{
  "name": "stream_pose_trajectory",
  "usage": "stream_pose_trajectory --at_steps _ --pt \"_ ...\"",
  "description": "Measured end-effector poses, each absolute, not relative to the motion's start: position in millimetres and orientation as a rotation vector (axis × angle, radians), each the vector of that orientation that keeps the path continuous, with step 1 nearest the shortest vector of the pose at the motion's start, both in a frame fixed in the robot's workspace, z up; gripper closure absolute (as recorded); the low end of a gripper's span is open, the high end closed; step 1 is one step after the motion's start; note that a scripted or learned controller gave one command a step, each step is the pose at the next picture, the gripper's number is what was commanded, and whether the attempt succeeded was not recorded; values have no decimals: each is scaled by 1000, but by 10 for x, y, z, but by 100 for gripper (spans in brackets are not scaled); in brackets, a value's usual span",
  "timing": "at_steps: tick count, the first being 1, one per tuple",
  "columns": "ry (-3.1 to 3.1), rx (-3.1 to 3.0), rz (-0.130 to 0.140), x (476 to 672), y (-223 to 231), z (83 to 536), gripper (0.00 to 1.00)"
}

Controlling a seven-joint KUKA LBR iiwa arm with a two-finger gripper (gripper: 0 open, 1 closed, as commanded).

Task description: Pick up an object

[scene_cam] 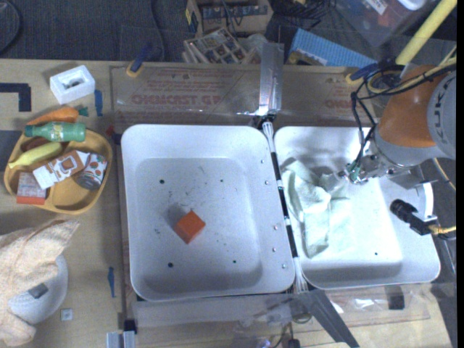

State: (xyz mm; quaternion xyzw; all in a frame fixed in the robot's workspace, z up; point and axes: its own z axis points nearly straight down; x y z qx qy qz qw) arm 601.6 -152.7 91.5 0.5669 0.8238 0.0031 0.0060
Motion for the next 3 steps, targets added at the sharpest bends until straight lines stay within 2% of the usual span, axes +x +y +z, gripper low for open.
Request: stream_pose_trajectory --at_steps 1,2,3 --pt "2679 1610 8 6423 -1231 917 0" --pt "2613 1728 -4 6684 -1062 912 0" --pt "2610 1722 5 6705 -1048 1033 100"
